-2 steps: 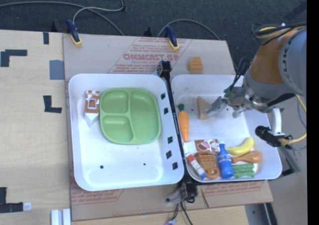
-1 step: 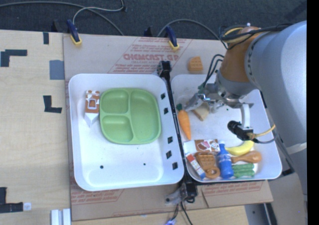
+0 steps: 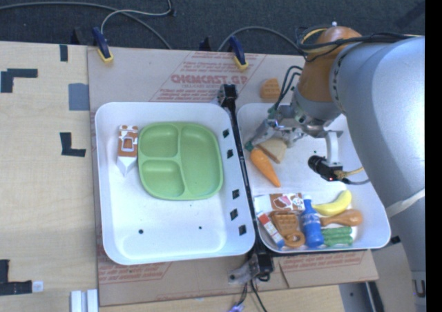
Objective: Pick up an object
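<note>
You're looking down on two bins. The arm (image 3: 373,90) is reaching in from the right, its gripper (image 3: 271,132) hanging low in the right bin (image 3: 359,166), just above the bread (image 3: 274,150) and carrot (image 3: 264,166). A banana (image 3: 333,203) is lying nearer you. A green tray (image 3: 181,160) is sitting in the left bin (image 3: 166,235).

Glossy white plastic bins (image 3: 110,186); matt green plastic tray (image 3: 181,160); smooth grey arm (image 3: 387,103); cardboard underlay (image 3: 159,76).

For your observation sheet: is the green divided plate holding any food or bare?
Bare. All three compartments of the green plate show plain green; a small carton lies beside it.
</note>
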Motion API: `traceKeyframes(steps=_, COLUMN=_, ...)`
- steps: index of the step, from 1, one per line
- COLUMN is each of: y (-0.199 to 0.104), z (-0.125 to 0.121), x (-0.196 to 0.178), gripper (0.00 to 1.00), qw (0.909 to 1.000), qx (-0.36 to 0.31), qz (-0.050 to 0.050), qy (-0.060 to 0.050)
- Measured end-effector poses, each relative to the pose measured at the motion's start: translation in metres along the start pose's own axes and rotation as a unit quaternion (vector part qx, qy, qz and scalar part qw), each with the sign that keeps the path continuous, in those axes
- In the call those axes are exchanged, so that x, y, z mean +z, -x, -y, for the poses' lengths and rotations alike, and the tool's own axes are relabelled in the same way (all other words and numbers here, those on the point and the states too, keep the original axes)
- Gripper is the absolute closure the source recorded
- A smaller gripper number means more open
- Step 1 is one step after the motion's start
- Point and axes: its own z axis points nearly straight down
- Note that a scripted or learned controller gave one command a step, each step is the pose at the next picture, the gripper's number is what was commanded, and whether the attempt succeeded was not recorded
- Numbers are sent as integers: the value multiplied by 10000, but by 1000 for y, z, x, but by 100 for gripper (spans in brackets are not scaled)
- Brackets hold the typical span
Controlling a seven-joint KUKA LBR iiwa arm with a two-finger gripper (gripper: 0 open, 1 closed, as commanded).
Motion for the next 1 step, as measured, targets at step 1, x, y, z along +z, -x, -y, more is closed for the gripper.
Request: traceKeyframes(steps=1, y=-1, z=0, x=-9, gripper=100, qw=10000, qx=-7, qz=-2, qy=-7)
